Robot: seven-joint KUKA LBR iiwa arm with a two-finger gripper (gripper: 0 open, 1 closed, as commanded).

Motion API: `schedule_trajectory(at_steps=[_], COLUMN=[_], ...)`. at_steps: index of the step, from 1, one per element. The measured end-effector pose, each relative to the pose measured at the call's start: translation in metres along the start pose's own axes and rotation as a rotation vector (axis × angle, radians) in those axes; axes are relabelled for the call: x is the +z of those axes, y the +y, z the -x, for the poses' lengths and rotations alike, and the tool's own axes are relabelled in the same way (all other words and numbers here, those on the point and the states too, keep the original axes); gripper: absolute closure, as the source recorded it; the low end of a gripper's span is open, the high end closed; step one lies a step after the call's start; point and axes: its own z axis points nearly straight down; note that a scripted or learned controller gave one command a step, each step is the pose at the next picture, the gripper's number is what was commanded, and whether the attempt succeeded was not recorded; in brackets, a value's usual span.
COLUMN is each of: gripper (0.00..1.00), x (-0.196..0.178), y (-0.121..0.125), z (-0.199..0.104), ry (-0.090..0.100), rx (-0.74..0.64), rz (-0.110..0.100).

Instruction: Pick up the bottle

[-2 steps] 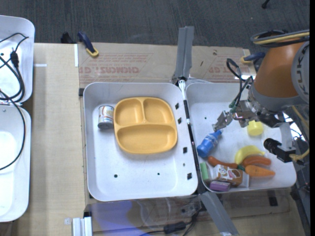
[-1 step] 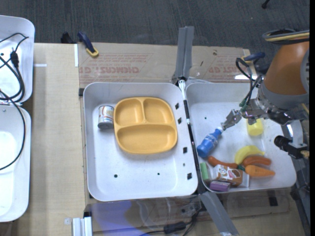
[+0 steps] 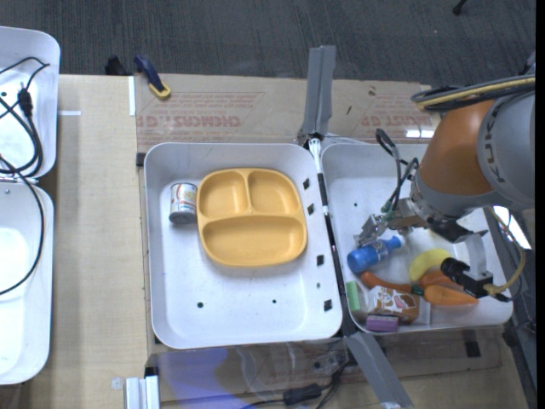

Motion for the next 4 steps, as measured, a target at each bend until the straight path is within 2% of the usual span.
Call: schedule_trajectory(at_steps=[1,2,3,4], gripper=[0.0,1.0,1.0,0.0], x=[-0.002,-0.01,-0.124,-0.124], y=[-0.044,-0.044,-0.017,-0.017], z=[-0.007,-0.006,-0.07,-0.07], ry=[-0.002,-0.002,-0.001,-0.001], rx=[-0.276,-0.272,0.006,0.005], rz=[0.006,0.006,0.001,0.001])
